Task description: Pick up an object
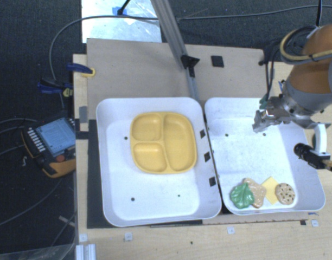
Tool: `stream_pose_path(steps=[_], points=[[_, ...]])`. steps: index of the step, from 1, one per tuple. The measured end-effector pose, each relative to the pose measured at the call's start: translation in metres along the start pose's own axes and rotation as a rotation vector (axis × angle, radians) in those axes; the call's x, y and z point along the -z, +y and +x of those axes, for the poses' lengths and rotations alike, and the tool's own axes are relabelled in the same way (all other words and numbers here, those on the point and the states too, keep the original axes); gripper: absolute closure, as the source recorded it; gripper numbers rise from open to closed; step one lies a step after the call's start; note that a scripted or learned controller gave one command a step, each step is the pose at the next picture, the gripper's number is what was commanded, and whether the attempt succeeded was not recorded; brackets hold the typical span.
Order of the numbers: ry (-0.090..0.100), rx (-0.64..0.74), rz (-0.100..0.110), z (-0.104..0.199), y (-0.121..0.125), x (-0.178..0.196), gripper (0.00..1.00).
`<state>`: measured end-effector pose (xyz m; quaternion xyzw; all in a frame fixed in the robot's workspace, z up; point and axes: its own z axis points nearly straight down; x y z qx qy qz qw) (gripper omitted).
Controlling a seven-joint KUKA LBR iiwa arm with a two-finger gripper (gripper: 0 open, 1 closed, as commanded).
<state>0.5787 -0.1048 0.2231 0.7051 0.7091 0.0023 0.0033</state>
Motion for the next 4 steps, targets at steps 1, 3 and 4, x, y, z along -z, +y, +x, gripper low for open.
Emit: stream_pose_path(steps=[1,3,4], points=[[0.0,0.001,0.0,0.0,0.002,0.055,1.0],[0.003,0.006,0.004,0.107,0.027,0.039,1.0],[0.004,0.005,0.005,0.165,0.048,0.027,1.0]])
